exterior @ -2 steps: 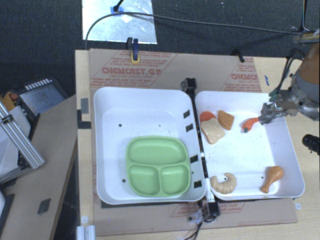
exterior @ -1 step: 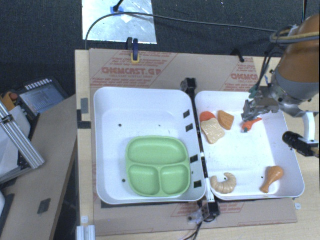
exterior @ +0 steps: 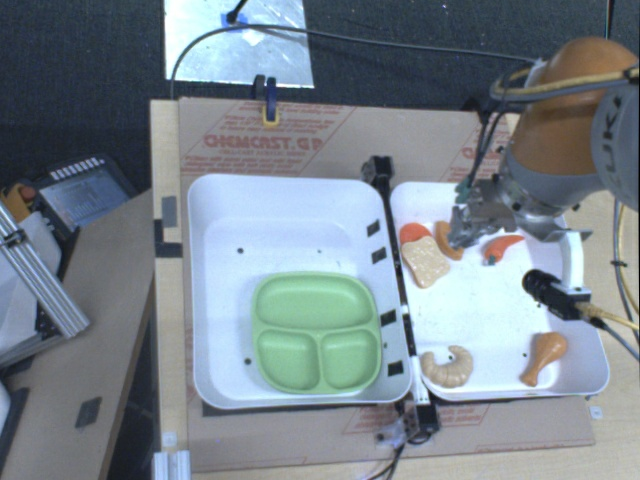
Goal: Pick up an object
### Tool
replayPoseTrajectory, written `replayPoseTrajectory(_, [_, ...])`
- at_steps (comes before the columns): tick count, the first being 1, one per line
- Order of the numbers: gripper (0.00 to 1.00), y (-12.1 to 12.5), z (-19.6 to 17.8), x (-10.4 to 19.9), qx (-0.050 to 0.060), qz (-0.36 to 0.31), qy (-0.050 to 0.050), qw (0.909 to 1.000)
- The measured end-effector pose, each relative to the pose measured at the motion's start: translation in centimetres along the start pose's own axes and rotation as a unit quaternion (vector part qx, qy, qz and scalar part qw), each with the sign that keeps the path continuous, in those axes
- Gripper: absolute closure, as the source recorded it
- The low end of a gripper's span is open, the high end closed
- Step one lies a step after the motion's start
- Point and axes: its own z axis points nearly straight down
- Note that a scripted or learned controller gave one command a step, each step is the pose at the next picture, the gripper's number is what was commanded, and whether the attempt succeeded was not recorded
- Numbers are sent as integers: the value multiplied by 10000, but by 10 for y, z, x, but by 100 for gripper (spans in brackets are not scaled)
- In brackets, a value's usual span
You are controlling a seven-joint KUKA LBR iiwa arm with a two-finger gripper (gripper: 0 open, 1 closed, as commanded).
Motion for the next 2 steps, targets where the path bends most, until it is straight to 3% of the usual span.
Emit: replayPoseTrajectory(2, [100,22,26,101,0,-4,1,10000])
